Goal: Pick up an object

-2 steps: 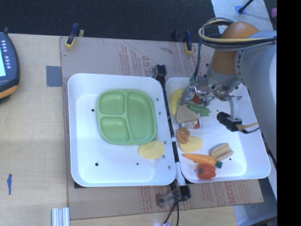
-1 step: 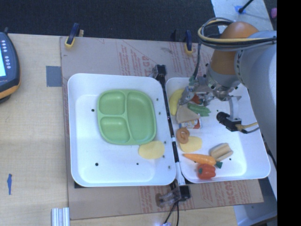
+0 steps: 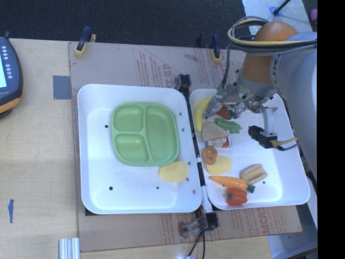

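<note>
My gripper [image 3: 225, 108] is low over the far left part of the right bin [image 3: 291, 196]. It hangs above a cluster of toy food: a yellow banana [image 3: 200, 113], a small red piece [image 3: 222, 113], a green pod [image 3: 229, 126] and a tan bread wedge [image 3: 214, 131]. The red piece lies right at the gripper's tip, and the wrist hides whether the two touch. Nearer the front of this bin lie an orange ring [image 3: 209, 155], a pale yellow slice [image 3: 219, 165], a carrot [image 3: 229, 182], a red tomato [image 3: 236, 197] and a tan bread roll [image 3: 253, 173].
The left bin [image 3: 97, 193] holds a green divided plate [image 3: 145, 134] and a yellow chip [image 3: 173, 171] near its right wall. A black clamp [image 3: 184, 81] sits at the ridge between the bins. A handheld pendant [image 3: 8, 74] lies at the bench's far left.
</note>
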### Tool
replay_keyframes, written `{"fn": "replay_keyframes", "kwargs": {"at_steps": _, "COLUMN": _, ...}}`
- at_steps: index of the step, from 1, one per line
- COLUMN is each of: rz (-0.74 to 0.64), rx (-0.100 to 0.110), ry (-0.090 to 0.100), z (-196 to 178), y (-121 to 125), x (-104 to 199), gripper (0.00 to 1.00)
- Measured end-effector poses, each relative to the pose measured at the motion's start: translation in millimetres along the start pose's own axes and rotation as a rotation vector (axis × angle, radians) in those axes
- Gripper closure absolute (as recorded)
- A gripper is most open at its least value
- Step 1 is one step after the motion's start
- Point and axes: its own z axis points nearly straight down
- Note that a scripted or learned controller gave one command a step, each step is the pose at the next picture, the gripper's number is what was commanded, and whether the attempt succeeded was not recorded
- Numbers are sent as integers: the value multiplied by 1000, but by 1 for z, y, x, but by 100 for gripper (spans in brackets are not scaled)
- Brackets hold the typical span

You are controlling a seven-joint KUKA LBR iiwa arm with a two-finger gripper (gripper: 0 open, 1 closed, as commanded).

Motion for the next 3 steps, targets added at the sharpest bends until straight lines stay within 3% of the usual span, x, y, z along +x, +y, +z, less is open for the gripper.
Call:
{"fn": "replay_keyframes", "kwargs": {"at_steps": 1, "rz": 2, "rx": 9, "ry": 3, "z": 11, "y": -99, "x": -3, "gripper": 0}}
{"fn": "replay_keyframes", "kwargs": {"at_steps": 2, "rz": -2, "rx": -6, "ry": 1, "z": 10, "y": -25, "x": -6, "gripper": 0}}
{"fn": "replay_keyframes", "kwargs": {"at_steps": 3, "rz": 6, "rx": 11, "ry": 4, "z": 12, "y": -143, "x": -42, "gripper": 0}}
